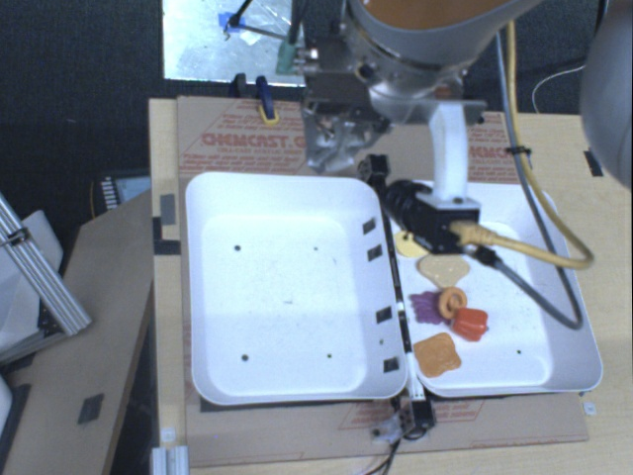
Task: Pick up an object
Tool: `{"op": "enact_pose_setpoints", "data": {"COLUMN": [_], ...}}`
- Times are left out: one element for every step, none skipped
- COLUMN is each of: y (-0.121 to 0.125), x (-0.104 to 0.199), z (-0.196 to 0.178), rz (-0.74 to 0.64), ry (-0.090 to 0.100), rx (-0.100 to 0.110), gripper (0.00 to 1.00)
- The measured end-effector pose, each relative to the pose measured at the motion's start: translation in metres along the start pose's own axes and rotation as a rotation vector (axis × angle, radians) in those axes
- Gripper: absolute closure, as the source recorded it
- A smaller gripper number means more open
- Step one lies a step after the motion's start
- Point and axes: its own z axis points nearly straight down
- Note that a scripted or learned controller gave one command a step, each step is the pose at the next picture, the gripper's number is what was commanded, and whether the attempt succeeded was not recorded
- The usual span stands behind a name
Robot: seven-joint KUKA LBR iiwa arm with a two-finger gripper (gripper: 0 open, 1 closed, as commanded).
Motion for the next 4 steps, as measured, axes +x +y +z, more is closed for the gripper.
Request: {"op": "enact_pose_setpoints", "data": {"y": [-0.0001,-0.0001,-0.0001,-0.0001], "x": [0.0,0.0,0.0,0.0], "z": [0.0002,0.0002,0.0002,0.0002], "rz": [-0.002,-0.002,-0.002,-0.002], "ry": [0.0,0.0,0.0,0.0], "rx": [0.0,0.0,0.0,0.0], "gripper": [0.0,0.0,0.0,0.0]}}
